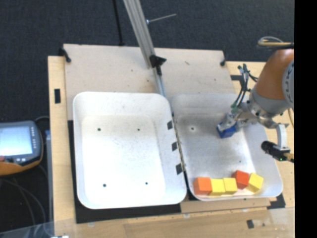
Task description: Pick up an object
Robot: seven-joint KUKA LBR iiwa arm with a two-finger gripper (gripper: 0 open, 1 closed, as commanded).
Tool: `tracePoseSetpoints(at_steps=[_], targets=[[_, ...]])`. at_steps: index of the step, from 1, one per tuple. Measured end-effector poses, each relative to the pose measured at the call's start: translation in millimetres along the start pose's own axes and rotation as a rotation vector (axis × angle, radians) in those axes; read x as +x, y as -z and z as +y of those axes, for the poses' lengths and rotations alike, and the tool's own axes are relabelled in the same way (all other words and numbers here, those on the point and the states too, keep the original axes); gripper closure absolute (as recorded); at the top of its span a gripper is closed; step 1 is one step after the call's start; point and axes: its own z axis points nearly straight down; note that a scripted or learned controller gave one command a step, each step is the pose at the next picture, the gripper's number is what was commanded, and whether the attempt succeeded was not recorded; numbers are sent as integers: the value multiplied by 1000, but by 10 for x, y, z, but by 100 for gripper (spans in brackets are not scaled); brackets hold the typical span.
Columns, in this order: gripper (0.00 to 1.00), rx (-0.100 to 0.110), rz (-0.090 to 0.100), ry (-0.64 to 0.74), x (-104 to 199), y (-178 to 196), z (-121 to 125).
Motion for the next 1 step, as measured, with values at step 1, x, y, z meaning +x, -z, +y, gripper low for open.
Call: tracePoseSetpoints(at_steps=[1], targets=[[100,-3,-1,-3,-13,103,3]])
